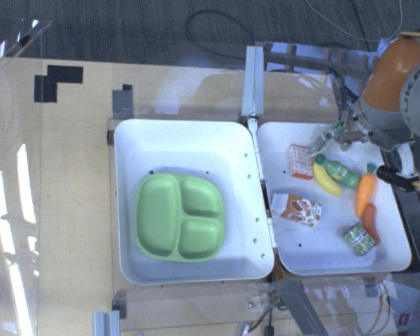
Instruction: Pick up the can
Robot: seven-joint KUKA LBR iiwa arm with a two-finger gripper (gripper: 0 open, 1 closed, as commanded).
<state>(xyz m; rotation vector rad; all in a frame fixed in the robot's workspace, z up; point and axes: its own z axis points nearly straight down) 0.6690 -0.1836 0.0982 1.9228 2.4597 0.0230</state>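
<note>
The can (pixel 360 239) is small, with a green and white label, and lies near the front right corner of the right bin (pixel 336 257). My gripper (pixel 341 134) hangs over the back of that bin, well behind the can and apart from it. It is just above a green bottle (pixel 341 173) and a yellow banana (pixel 326 179). Nothing shows in its grasp.
The right bin also holds a carrot (pixel 365 192), a red-orange piece (pixel 369 219) touching the can, and two small cartons (pixel 301 162) (pixel 298 210). A green divided plate (pixel 180 216) lies in the left bin (pixel 189 135). The arm's orange band (pixel 394 72) looms at the back right.
</note>
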